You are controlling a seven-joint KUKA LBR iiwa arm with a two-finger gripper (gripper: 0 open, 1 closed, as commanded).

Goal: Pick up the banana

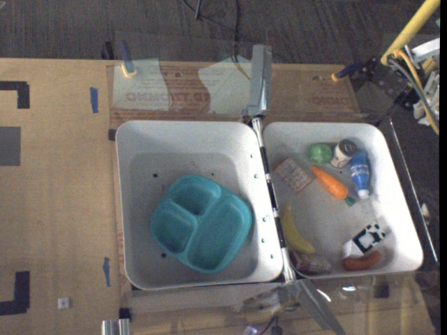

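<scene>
Where the banana lies: the banana (297,232) rests flat in the right bin (404,194), close along that bin's left wall and toward its near corner, its curve bowing away from the wall.
Banana's neighbours: a dull purplish item (312,262) sits just beside its lower tip; I cannot tell whether they touch. A flat printed card (293,175) lies near its upper tip, apart from it.
Middle of right bin: an orange carrot (332,183) lies slantwise, its green end pointing to the bin's right side.
Far end of right bin: a green round fruit (320,153), a small dark-topped jar (343,153) and a blue bottle (360,173) cluster together; the bottle lies on its side just beside the carrot's green end.
Near right corner: a black-and-white checked piece (369,237) sits just above a reddish-brown sausage (362,261), both well apart from the banana.
Left bin: the left bin (133,187) holds one teal divided plate (201,222), three compartments, lying flat toward the near side.
Bins: set side by side, their rims meeting at a metal strip.
Desk: the tan desk (56,187) carries bits of blue tape (94,100) and black corner marks left of the bins.
Behind the bins: a clear sheet (188,82) stands at their far edge.
</scene>
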